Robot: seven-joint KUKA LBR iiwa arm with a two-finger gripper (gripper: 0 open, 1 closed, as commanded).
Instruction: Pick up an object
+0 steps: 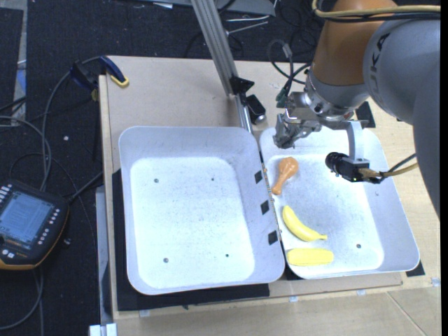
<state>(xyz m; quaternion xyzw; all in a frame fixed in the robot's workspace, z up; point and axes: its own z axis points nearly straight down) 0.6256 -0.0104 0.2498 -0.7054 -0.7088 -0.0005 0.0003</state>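
In the right bin lie three objects. An orange drumstick-shaped toy rests near the bin's upper left corner. A yellow banana lies below it, and a yellow oblong piece sits near the bin's front edge. My gripper hangs over the bin's far left corner, just above and behind the drumstick toy, apart from it. Nothing shows between its fingers.
The left bin stands beside the right one. A slanted metal rail runs down to the gap between the bins. A small black device hangs off the wrist over the right bin. A handheld pendant lies left of the bench.
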